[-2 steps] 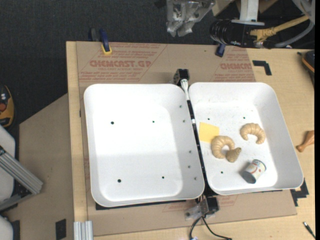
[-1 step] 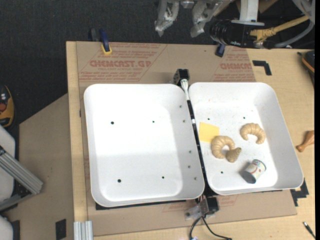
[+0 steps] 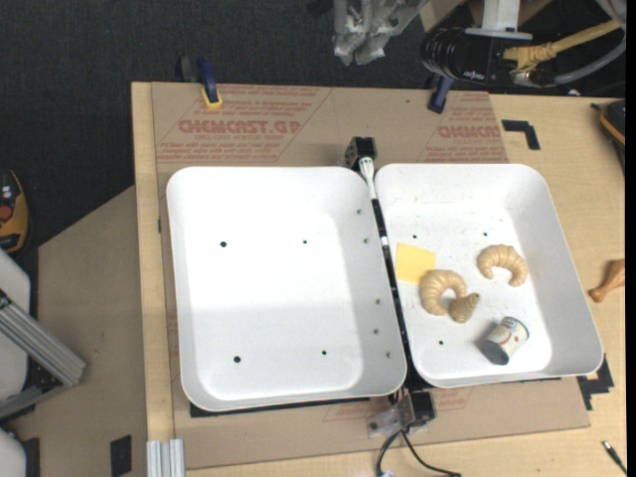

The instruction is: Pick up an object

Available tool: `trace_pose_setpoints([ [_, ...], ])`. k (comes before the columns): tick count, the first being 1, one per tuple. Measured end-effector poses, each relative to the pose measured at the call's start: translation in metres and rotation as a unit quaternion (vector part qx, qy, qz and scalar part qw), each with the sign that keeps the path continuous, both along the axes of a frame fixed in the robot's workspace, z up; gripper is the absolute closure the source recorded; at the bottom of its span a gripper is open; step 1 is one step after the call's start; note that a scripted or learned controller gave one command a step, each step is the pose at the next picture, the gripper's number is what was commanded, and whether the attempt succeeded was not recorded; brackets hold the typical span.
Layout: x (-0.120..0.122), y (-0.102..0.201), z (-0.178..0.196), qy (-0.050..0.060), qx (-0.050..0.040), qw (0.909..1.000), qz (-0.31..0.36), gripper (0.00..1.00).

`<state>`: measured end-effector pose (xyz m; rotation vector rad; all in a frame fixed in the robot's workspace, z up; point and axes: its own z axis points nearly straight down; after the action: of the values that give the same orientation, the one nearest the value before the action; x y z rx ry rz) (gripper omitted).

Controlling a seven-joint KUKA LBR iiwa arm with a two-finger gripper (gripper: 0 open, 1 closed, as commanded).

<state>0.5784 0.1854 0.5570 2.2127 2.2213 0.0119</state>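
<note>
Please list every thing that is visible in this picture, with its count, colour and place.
Shallow white plastic bins: two, white, side by side on the bench.
Tan curved croissant-shaped toys: two, tan, right bin, one near its middle and one further right.
Flat yellow square piece: one, yellow, right bin, near the divider.
Small grey and white can: one, lying in the right bin's near corner.
Brown cardboard sheet: one, under the bins.
Blue clamps: two, far edge of the cardboard.
Metal robot hand: one, grey, above the far edge.
</note>
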Motion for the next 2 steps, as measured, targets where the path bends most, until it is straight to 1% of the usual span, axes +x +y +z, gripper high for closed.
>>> trace_pose_setpoints([
  [1, 0.000, 0.000, -0.001, 0.001, -0.0002, 1.0000, 0.000, 0.00],
  [2, 0.000, 0.001, 0.010, -0.002, 0.0003, 1.0000, 0.001, 1.00],
])
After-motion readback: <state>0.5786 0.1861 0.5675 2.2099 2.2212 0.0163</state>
